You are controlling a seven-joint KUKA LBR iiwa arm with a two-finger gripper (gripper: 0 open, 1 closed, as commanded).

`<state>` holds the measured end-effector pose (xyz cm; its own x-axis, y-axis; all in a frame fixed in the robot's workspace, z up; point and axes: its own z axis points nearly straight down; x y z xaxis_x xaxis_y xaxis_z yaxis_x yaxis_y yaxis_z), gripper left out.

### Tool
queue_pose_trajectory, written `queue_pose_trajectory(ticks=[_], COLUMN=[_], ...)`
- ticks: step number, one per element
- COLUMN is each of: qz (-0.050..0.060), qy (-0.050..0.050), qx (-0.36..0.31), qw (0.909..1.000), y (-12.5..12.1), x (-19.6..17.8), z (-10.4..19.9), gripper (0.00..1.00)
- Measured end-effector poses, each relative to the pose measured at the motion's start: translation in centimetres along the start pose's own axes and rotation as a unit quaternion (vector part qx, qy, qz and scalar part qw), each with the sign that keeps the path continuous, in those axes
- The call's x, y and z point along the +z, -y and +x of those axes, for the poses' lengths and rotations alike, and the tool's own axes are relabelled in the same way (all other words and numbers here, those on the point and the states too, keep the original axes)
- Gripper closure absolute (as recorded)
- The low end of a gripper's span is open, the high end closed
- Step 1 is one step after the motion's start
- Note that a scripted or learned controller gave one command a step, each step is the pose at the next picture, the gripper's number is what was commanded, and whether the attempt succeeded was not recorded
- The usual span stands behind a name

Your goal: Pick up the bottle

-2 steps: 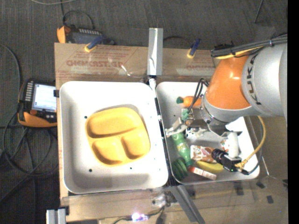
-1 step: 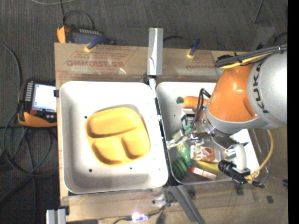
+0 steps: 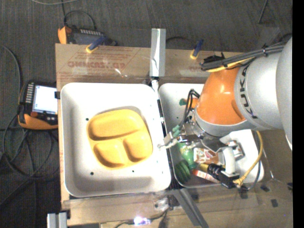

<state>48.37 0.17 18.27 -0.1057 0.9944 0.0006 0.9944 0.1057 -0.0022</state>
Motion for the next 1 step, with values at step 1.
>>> queue_pose_trajectory(ticks=[1], qz=[0.001], qy=[0.000], qx=[0.063], qw=[0.9980], y=[0.56], x=[0.00], z=[-4.53], gripper=[0.00])
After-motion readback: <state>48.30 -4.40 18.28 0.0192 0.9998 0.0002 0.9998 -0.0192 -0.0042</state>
